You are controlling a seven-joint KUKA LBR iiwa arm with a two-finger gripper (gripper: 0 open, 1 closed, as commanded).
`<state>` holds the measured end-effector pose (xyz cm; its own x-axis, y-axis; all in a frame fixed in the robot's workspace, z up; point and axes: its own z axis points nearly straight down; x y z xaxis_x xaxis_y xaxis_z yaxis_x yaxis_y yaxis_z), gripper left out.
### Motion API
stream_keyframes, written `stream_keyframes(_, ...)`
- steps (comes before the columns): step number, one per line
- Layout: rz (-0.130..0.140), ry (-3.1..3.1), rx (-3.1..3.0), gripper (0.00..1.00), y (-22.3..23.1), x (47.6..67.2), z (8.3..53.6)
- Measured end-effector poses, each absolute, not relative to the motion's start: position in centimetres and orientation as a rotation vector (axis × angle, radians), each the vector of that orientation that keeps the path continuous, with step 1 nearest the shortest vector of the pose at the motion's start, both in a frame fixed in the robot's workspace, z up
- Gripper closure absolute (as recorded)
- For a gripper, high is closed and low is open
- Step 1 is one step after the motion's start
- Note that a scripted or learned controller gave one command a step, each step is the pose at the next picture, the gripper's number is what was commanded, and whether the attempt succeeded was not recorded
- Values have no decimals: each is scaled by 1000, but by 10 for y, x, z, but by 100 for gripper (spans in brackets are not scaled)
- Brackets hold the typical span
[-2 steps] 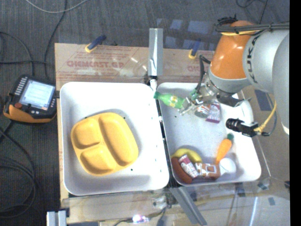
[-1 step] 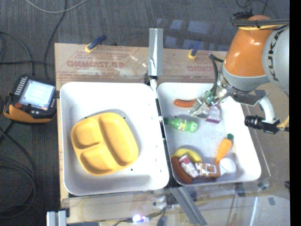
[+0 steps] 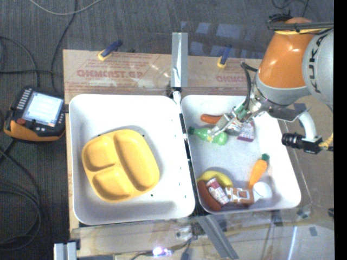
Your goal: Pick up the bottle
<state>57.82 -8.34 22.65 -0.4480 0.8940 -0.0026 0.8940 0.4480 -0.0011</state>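
Two bins sat side by side on the worktop (image 3: 81, 69), and your bottle (image 3: 210, 136), the green one, lay on its side in the upper left of the right bin (image 3: 290, 196), close to the divider wall between the bins. Its long axis ran roughly left-right across the view, cap end looking to point toward the divider, though that end was too small to call for sure. Your gripper (image 3: 230, 124) hung just up and right of it, slanting down from the arm at right, and the tips appeared to overlap the bottle's right end. You couldn't tell from this angle whether the fingers were spread or closed, or whether anything sat between them, so I'd not count it as a grasp. My read: the move turned on closing across the short width of the bottle, not along its length. Crowding it: a red-orange sausage-like piece (image 3: 211, 118) just above, and a purple-and-white packet (image 3: 245, 131) just right, under the wrist. A carrot (image 3: 258, 170), a white egg-like ball (image 3: 261, 190), a banana (image 3: 214, 176) and a brown packaged item (image 3: 225, 195) sat well apart at the bin's lower end. A yellow divided tray (image 3: 120, 164) lay in the left bin (image 3: 81, 112), irrelevant here.
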Motion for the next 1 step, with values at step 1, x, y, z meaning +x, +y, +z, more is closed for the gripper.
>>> stream_keyframes(1,-7,2626,1725,0,-107,593,139)
